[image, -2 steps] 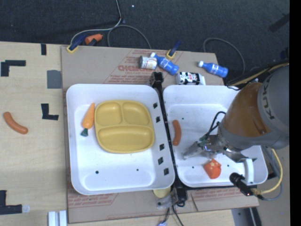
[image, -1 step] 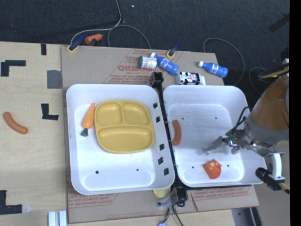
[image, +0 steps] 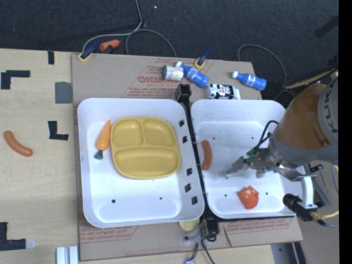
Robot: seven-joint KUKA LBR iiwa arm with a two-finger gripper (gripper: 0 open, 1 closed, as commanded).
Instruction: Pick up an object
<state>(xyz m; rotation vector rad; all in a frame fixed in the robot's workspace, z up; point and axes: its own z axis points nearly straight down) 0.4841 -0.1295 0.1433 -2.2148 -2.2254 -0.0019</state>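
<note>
Currently: hand (image: 231, 172) over right bin (image: 231, 110), nothing gripped, open or closed unclear. Hotdog (image: 207, 154), reddish-brown, near left wall. Strawberry (image: 248, 197), red-orange, near front wall, just below hand.

- A robotics lab bench, not a home; two white bins (image: 88, 147) sit on taped cardboard (image: 137, 76)
- Loose cables (image: 144, 26) trail across a dark floor; clamps (image: 99, 47) (one orange-handled) grip the cardboard's edge
- Toy food props lie about; black markers (image: 15, 78) dot the benchtop
</note>
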